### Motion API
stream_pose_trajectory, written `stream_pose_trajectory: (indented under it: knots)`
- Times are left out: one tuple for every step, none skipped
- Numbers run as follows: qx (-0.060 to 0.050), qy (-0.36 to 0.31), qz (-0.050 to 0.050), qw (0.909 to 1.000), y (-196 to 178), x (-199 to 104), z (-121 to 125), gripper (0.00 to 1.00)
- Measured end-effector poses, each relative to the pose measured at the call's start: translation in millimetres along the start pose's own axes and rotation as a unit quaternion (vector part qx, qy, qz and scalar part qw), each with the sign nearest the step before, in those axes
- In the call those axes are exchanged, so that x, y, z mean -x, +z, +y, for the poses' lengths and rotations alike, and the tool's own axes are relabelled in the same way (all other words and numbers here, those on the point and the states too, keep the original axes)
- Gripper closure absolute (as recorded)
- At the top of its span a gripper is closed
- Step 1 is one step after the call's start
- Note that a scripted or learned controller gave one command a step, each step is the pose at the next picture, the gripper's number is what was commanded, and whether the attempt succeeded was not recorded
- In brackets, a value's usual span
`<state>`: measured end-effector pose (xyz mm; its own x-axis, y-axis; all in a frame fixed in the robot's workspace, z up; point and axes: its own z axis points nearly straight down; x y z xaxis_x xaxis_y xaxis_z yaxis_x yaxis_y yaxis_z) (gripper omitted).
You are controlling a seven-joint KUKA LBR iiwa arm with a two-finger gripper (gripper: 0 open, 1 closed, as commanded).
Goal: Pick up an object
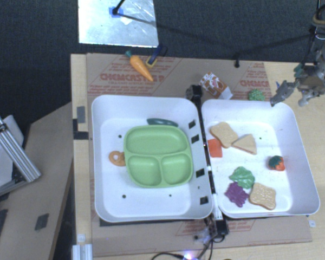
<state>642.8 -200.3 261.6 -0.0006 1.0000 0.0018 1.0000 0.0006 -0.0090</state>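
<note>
Two shallow white plastic bins (151,104) lay side by side, the left holding a green three-compartment plate (157,156). The right held toast-shaped slices (223,132), purple grapes (236,194) and other toy foods. The gripper (291,93) hovered spread and holding nothing above the right bin's far corner.

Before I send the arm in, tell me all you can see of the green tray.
The green tray is a pale green, plastic-looking divided plate with rounded corners: one wide compartment at the far side, two smaller ones at the near side. It lies flat in the left bin. A dark green item touches its far edge; a pretzel lies just left of it.
</note>
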Motion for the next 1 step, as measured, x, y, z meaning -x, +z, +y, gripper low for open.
stream_pose_trajectory:
  knots:
    - [0.006,-0.001,-0.001,1.0,-7.4,-0.7,2.0,0.0]
